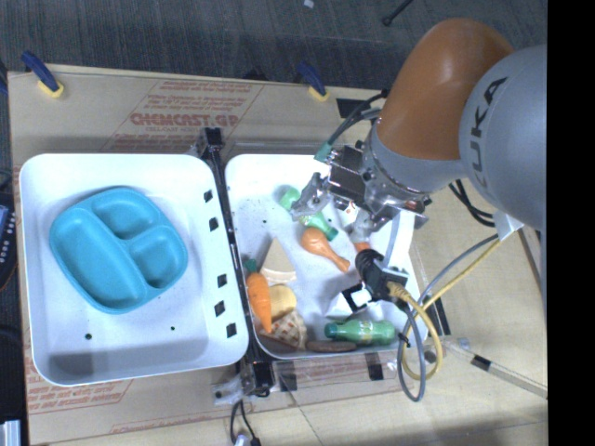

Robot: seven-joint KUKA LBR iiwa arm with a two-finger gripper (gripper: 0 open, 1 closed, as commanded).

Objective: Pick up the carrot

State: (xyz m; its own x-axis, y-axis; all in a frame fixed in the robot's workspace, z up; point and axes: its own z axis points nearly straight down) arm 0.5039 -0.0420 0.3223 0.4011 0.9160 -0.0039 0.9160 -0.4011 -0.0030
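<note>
You've got the arm [465, 110] reaching in from the right, its orange band over the top right corner of the right bin [244, 249]. Surface [121, 110] is brown board with red print, blue clamps at its far edge. Left bin [37, 277] carries a blue divided plate [116, 247], lying flat toward the far left part. Right bin is crowded. The gripper [342, 208] hangs over the far middle of that bin; the fingers look splayed apart with nothing visibly between them, though the wrist hides part of them. Just below them lies an orange drumstick-shaped toy [323, 246], tilted. A green piece [290, 196] sits just left of the fingers. Carrot [259, 301] lies along the right bin's left wall, near the front, pointing front to back, well apart from the fingers. Touching it on the right: a pale yellow chunk [282, 297] and a tan shell-like item [290, 328]. Green bottle [361, 331] lies on its side at the front right.
</note>
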